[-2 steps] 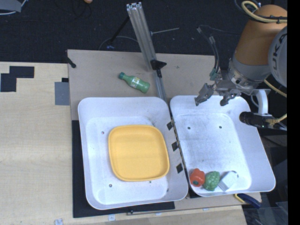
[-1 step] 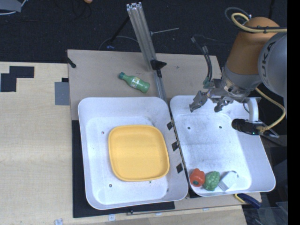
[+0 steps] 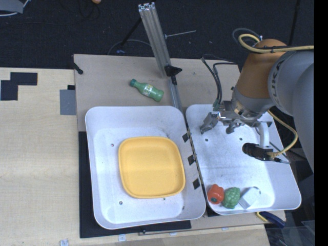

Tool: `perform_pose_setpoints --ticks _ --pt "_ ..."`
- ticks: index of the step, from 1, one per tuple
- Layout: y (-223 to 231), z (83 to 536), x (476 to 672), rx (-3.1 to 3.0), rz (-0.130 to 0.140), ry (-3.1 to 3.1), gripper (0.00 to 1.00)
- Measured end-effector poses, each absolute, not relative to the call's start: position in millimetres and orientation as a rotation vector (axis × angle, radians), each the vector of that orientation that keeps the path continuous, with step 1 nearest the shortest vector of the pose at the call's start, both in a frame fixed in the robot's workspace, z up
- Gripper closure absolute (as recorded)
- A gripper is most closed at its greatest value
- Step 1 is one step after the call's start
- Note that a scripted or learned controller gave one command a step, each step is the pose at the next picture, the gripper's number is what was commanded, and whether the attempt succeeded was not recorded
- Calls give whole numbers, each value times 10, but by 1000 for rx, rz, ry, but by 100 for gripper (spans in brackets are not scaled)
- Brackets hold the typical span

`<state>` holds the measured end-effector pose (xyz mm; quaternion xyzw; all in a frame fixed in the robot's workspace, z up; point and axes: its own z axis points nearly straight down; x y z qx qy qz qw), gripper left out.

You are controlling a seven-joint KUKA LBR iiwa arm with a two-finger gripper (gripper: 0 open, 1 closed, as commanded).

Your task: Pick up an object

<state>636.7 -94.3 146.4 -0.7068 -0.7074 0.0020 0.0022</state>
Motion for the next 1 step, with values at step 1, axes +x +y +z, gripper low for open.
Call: perform_pose_setpoints --ticks 1 --pt "-936 933 6355 -2218 5 -2220 0"
